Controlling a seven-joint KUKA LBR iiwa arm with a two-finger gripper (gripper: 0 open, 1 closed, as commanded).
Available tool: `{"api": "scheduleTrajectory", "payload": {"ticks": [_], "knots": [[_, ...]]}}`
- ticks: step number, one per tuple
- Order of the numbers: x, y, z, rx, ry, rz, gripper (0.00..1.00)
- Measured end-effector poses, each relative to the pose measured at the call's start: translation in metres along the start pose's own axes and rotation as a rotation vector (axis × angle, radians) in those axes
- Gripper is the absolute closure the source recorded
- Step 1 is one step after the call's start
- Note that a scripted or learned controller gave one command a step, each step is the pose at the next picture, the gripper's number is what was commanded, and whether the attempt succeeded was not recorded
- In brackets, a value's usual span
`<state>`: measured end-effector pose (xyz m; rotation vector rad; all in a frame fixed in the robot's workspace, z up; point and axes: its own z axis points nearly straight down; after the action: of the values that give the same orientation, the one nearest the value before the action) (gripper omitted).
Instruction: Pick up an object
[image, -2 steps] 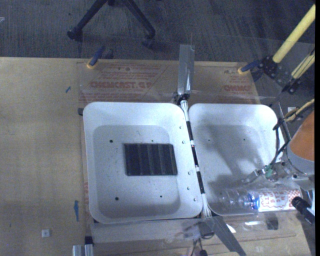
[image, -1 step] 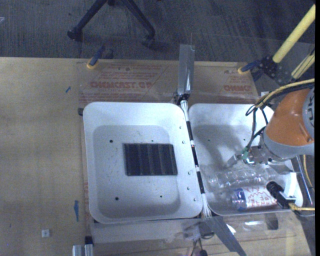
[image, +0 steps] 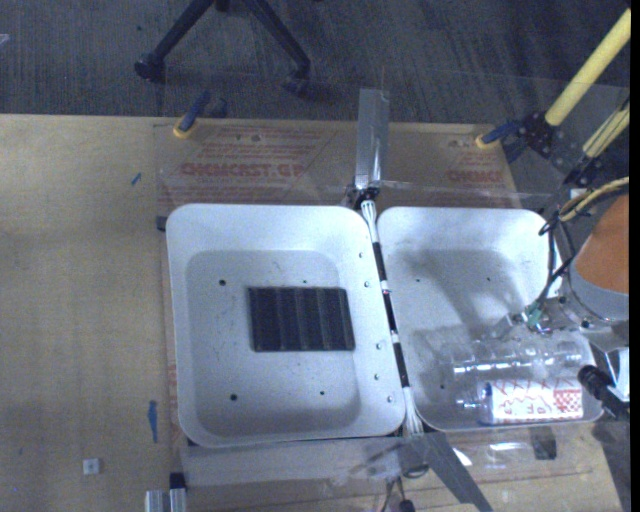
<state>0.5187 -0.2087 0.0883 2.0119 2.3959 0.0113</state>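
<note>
**Arm at the right bin, above a clear bottle**

Nearest the camera, along the lower edge of the frame, lies the front lip of the two white bins. Items follow from largest to smallest.

Wooden bench (image: 80, 300): fills the left and top of the frame and bears both bins.

Left bin (image: 200, 240): centre-left of the frame. It holds a dark ribbed pad (image: 300, 319), lying flat in the middle of its floor.

Right bin (image: 440, 250): centre-right, touching the left bin along a shared seam. Its upper half is bare.

Arm (image: 610, 255): enters at the right edge of the frame, its orange band visible above grey hardware. The gripper (image: 535, 320) hangs over the right side of the right bin, just above the bottle. How far it is open cannot be told, since the tip is small and lost among cables and glare, and nothing can be seen held in it.

Clear plastic bottle (image: 505, 362): lies on its side in the lower right of the right bin.

Tube with a red-and-white label (image: 525, 402): lies just below the bottle, close to the bin's front wall.

Risks, as a judgement: the bottle is smooth and round, so a grip that closes off-centre would likely squeeze it sideways and let it roll away. The tube lies so close that a descent between the two could push both against the wall rather than capture either.
</note>
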Motion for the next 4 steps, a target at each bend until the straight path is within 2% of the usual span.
{"api": "scheduleTrajectory", "payload": {"ticks": [1, 2, 3, 4], "knots": [[0.025, 0.003, 0.0, 0.005, 0.001, -0.039, 0.0], [0.088, -0.013, -0.001, 0.004, 0.003, -0.057, 0.0], [0.098, 0.053, 0.0, 0.003, 0.002, -0.102, 0.0], [0.055, -0.016, -0.029, 0.011, 0.004, -0.022, 0.0]]}}
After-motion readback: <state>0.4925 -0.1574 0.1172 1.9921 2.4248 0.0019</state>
